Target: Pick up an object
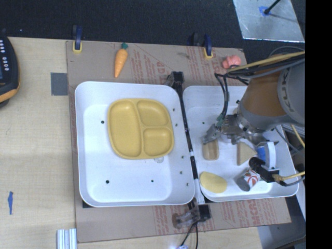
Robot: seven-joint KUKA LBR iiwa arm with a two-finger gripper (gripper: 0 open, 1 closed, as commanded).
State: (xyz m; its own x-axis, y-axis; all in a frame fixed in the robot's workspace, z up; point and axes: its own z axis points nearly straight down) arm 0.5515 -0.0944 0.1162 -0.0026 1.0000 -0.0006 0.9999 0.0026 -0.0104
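Reaching in from the right of the camera view, the grey arm with the orange band held its pincer low over the right white bin. The metal tips were dark and partly blurred against the bin floor, so I could not tell if they stood apart or together.

The nearest thing was the small tan block that looks like a piece of bread. It lay on the bin floor just below the pincer in the view, very near the tips or perhaps touching them. Nothing was visible between the tips. Its long axis ran up and down in the view, nearly parallel to the wall between the two bins, with its upper end pointing to the pincer.

A second tan wedge-shaped piece lay to the right, near the wrist. A pale yellow oval object lay well below, close to the front wall.

In my judgement the tan block was the likely target. The pincer needed only a short descent, with the tips crossing its short side.
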